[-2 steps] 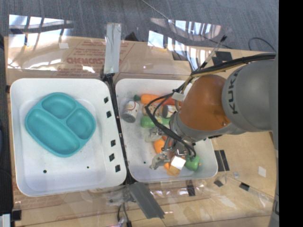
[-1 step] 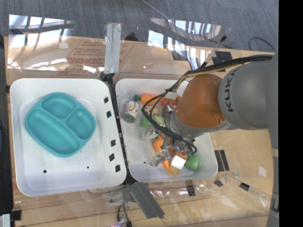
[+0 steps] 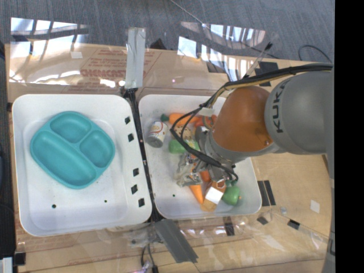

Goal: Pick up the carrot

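Here, seen from above at a slant, a grey KUKA arm (image 3: 296, 112) with an orange band (image 3: 242, 121) reaches in from the right over the right-hand white bin (image 3: 170, 209) on the bench (image 3: 296, 186). Its pincer (image 3: 190, 166) hangs low among a clutter of small toys near the bin's middle; whether it is wide, narrow or holding anything cannot be told, since the wrist and cables hide much of it. A carrot (image 3: 197, 193), orange and tapered, lies just below the pincer, toward the bin's near edge. Beside it, further right, sit a small white block (image 3: 214, 195) and a green round fruit (image 3: 231, 195). Above the pincer, partly under the arm, lies another orange piece (image 3: 182, 118) with a green tip. Up and to the left of the pincer rests a small tin can (image 3: 156, 133) on its side. Well to the left, the other white bin (image 3: 34, 209) holds a teal divided plate (image 3: 71, 148).
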Tool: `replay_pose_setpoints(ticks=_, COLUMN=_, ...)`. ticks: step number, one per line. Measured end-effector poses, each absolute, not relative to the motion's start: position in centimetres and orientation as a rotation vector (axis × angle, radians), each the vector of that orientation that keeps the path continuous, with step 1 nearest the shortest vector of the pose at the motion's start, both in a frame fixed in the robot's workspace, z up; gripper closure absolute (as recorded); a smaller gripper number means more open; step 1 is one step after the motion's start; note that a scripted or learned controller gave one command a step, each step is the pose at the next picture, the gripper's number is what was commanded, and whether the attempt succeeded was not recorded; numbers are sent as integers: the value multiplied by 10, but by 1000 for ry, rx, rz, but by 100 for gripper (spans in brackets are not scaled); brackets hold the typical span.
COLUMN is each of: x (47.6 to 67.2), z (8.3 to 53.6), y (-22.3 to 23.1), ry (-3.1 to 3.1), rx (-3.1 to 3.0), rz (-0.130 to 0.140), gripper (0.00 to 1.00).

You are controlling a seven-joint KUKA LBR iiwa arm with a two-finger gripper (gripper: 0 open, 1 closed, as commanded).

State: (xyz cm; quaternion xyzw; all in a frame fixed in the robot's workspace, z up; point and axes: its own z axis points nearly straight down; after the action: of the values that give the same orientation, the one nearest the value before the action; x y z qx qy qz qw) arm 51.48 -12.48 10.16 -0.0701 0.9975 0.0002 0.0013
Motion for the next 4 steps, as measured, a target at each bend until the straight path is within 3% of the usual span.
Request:
replay_pose_setpoints(ticks=1, x=505, z=104, y=-92, ry=3131, rx=-287, rz=4, gripper=100)
replay_pose_setpoints(ticks=2, x=528, z=254, y=-94, ry=3109, rx=-359, rz=-6, gripper=100)
replay_pose_setpoints(ticks=3, x=502, z=135, y=-95, ry=3088, rx=-615, rz=6, gripper=100)
replay_pose_setpoints(ticks=4, x=551, z=285, y=-77, ry=3046, rx=-722, rz=-8, gripper=100)
